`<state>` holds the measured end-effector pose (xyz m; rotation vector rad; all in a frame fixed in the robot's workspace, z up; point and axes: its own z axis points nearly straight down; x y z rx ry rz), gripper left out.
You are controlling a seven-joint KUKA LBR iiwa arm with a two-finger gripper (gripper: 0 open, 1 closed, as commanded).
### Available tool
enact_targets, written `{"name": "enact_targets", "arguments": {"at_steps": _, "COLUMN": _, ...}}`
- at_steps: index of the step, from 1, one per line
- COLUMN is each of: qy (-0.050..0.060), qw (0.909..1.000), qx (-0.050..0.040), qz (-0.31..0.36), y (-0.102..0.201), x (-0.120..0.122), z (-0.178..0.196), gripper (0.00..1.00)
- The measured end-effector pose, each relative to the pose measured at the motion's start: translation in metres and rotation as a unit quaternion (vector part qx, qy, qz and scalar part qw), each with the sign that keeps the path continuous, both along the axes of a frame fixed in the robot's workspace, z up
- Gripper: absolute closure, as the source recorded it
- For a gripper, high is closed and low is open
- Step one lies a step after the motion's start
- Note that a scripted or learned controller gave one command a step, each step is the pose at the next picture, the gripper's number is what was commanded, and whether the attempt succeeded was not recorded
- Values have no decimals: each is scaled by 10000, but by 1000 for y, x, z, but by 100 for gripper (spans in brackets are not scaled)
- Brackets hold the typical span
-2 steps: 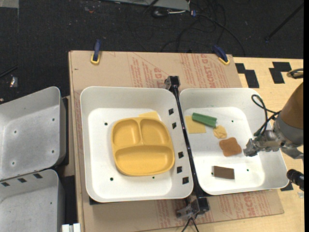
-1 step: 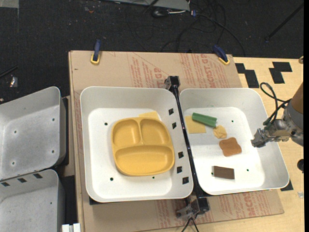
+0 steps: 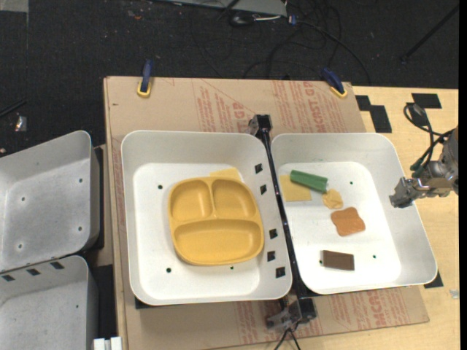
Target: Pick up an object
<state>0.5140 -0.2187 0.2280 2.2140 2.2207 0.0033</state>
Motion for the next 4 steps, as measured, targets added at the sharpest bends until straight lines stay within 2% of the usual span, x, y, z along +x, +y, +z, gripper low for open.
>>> {"name": "enact_targets", "arguments": {"at_steps": 1, "qy": 10, "qw": 10000, "qx": 4, "qz": -2, "y": 0, "x": 1, "z": 24, "gripper": 100}}
{"name": "enact_targets", "arguments": {"at_steps": 2, "qy": 19, "qw": 10000, "qx": 17, "qz": 24, "y": 56, "x": 17, "z": 28, "gripper": 100}}
{"name": "enact_targets", "arguments": {"at_steps": 3, "qy": 14, "qw": 10000, "qx": 18, "qz": 26, "y": 108, "x": 45, "z": 31, "gripper": 100}}
{"name": "enact_targets", "arguments": {"at_steps": 4, "qy": 33, "qw": 10000, "qx": 20, "qz": 21, "y": 155, "x": 56, "z": 19, "gripper": 100}}
